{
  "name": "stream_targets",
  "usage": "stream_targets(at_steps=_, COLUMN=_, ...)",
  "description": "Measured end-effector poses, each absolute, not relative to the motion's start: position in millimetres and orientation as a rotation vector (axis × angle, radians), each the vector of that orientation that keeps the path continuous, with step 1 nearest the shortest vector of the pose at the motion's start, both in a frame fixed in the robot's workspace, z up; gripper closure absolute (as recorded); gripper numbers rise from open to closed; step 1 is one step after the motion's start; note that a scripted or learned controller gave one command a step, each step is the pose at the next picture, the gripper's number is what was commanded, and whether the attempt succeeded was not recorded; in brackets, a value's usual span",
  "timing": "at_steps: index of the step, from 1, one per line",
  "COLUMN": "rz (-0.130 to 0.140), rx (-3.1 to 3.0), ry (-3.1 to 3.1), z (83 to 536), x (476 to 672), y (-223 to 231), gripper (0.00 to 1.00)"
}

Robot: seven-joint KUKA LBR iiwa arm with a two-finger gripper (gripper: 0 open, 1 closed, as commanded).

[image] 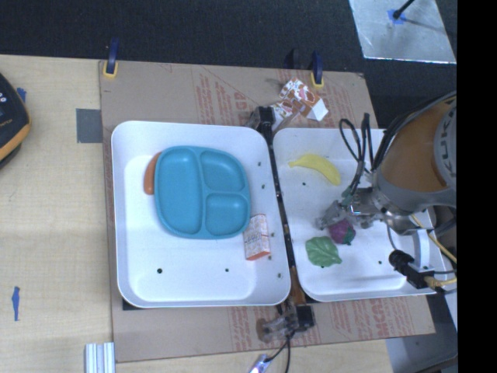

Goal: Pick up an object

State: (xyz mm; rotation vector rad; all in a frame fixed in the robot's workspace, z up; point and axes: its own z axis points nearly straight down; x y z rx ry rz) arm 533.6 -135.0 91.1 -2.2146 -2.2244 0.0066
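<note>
A small rounded purple object (pixel 340 231), dark magenta and lumpy, is lying in the right white bin (pixel 311 290), roughly midway between its near and far edges and a little toward its left edge, right at the gripper's tip. A crinkled green leaf-shaped piece (pixel 322 252) is resting flat just nearer the bin's front edge, almost touching the purple one. A curved yellow banana-shaped toy (pixel 316 167) is lying on its side near the far edge of the same bin, well apart from the other two. Whether the purple object is sitting between the fingers or merely beside them is not clear.
</note>
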Motion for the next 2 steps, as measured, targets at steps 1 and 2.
stream_targets(at_steps=1, rz=0.009, rx=-2.21, ry=-2.229, z=101.4, x=533.8, y=-135.4, gripper=1.0)
stream_targets(at_steps=2, rz=0.001, rx=-2.214, ry=-2.226, z=192.3, x=542.5, y=-66.2, gripper=1.0)
